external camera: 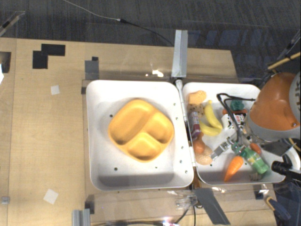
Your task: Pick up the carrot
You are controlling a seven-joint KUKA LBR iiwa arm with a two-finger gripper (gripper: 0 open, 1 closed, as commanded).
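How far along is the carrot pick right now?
Done: the arm has reached into the right bin, with the gripper down among the items just above the carrot. In hand: nothing visibly; the carrot lies on the bin floor near the front wall, beside a green bottle. Left: closing on the carrot and lifting it.

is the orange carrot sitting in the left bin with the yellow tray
No, the orange carrot lies in the right white bin, beside the green bottle.
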